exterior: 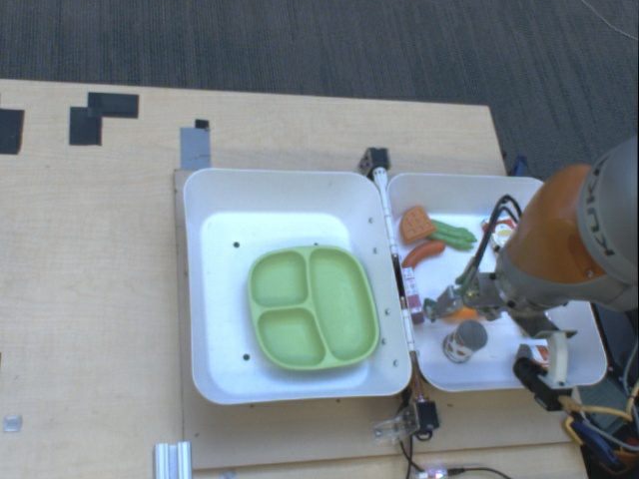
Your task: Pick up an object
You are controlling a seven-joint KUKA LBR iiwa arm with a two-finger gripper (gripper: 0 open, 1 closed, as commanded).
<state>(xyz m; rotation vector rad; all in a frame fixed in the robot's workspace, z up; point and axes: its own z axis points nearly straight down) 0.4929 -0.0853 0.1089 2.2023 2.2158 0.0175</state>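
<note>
My gripper (442,306) hangs low over the left half of the right bin (589,362), reaching in from the right. Just beside it lies a small orange item (462,315), partly hidden by the wrist. A grey round can (465,340) sits just in front of the gripper. Further back in the same bin are a red sausage (423,253), a green pea pod (451,235) and an orange wedge (415,225). Nothing shows between the fingers from this angle.
The left bin (215,297) holds a green three-compartment plate (313,307). A white and red item (502,233) peeks out behind the arm. The divider between the bins (396,267) runs close to the gripper's left.
</note>
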